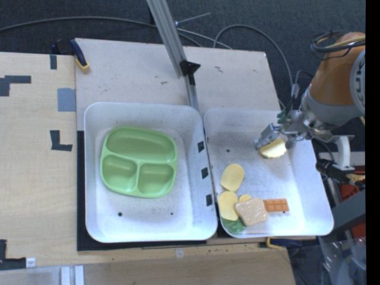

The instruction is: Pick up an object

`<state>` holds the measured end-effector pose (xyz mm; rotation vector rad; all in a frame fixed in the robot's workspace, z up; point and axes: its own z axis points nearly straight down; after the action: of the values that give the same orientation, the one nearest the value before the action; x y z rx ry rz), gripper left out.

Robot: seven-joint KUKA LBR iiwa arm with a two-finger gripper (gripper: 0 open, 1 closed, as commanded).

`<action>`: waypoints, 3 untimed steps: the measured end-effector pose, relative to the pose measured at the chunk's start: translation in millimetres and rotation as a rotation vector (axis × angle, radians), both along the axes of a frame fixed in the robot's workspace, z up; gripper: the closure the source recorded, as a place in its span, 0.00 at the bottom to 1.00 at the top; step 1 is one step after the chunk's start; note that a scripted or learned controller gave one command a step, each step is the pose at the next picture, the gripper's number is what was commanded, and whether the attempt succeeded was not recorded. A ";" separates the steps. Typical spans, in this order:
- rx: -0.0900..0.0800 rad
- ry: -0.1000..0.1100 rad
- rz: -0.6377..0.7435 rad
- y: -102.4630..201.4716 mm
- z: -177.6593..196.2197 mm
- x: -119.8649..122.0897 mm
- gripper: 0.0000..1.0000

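- The arm point(338, 82), grey with an orange band, reaches in over the far right corner of the right bin point(309, 218).
- The gripper point(272, 140) hangs over the far right part of that bin, its metal fingers point(265, 138) pointing toward the bin's middle.
- A pale yellow piece point(274, 150), rounded like a slice of fruit, sits right at the fingertips, touching them or nearly so. From this angle I cannot tell whether the fingers are clenched on it or spread beside it, nor whether the piece is lifted or lying on the bin floor.
- Near the middle of the right bin lies a yellow oval chip point(232, 176).
- A second yellow oval point(228, 204) lies toward the near left corner, just beside the first.
- A tan toast slice point(252, 211) lies at the near edge, overlapping a green piece point(233, 225) that peeks out beneath it and the second oval.
- An orange wafer point(275, 206) lies just right of the toast, touching it or nearly so.
- The left bin point(95, 218) holds a green divided plate point(139, 161) with three compartments, set toward its left and far side.
- A metal pole point(169, 31) slants down from the far edge of the bench to the gap between the two bins.
- A blue and yellow clamp point(79, 55) sits at the far left corner of the bench board.
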<state>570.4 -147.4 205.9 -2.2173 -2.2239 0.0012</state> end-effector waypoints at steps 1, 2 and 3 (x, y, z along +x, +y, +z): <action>0.000 0.000 0.000 -0.1 0.1 0.0 0.00; 0.000 0.007 -0.001 1.0 -64.7 -0.5 0.00; -0.002 -0.001 -0.002 1.2 -116.4 -0.5 0.00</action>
<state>569.9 -146.2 89.5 -2.2214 -2.2229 0.0021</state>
